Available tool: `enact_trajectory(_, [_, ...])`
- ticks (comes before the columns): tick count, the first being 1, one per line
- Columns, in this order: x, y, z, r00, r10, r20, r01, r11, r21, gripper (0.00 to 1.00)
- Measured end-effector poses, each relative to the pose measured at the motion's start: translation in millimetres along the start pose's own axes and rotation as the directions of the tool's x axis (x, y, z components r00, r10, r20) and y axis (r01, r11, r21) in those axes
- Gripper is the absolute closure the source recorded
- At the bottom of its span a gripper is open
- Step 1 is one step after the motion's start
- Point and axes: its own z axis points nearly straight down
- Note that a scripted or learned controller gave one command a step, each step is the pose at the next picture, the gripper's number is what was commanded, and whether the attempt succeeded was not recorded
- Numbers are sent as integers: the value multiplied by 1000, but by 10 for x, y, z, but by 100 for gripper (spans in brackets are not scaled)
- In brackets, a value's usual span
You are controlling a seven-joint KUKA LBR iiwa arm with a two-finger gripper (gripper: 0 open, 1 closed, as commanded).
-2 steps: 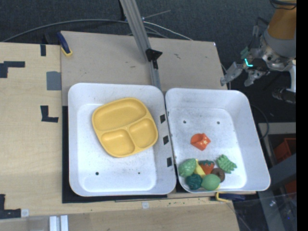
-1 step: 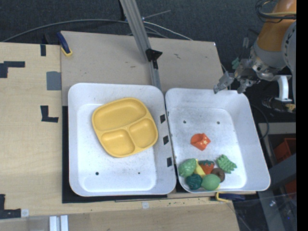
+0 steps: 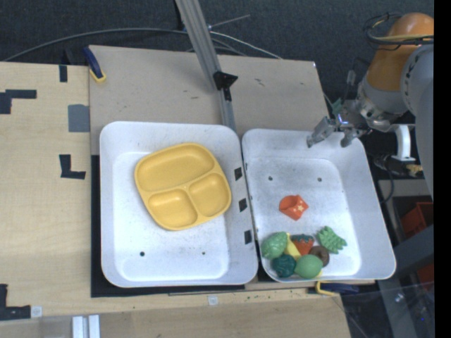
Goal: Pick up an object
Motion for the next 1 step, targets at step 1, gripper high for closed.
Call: enact_trajectory(1, [85, -65, 504, 1000, 0, -1, 0, 1000, 1, 0])
